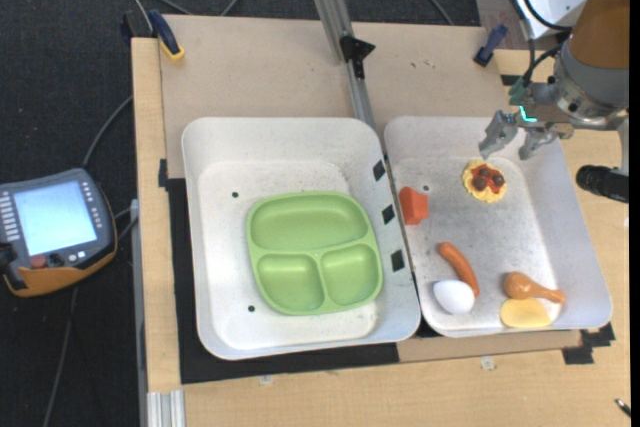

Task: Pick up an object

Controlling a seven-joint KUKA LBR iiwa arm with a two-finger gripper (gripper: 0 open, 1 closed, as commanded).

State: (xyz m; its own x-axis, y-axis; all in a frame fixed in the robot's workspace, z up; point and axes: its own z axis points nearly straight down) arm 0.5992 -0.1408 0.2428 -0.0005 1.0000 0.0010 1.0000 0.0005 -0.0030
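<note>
Left bin: shallow white plastic bin (215, 215) at frame centre-left, bearing a smooth green three-compartment plastic plate (315, 250).
Right bin: matching speckled white bin (560, 225), holding an orange block (414, 206), a glossy orange toy carrot (459, 266) lying diagonally, a white egg (453, 296), a tan drumstick (530, 289) and a flat yellow piece (527, 314).
Likely target: small round yellow tart with dark red topping (485, 181), in the bin's upper part.
Gripper: grey two-finger gripper (518, 137), upper right, fingers spread apart, holding nothing.
Key relation: tart lies just below-left of the fingertips, near.
</note>
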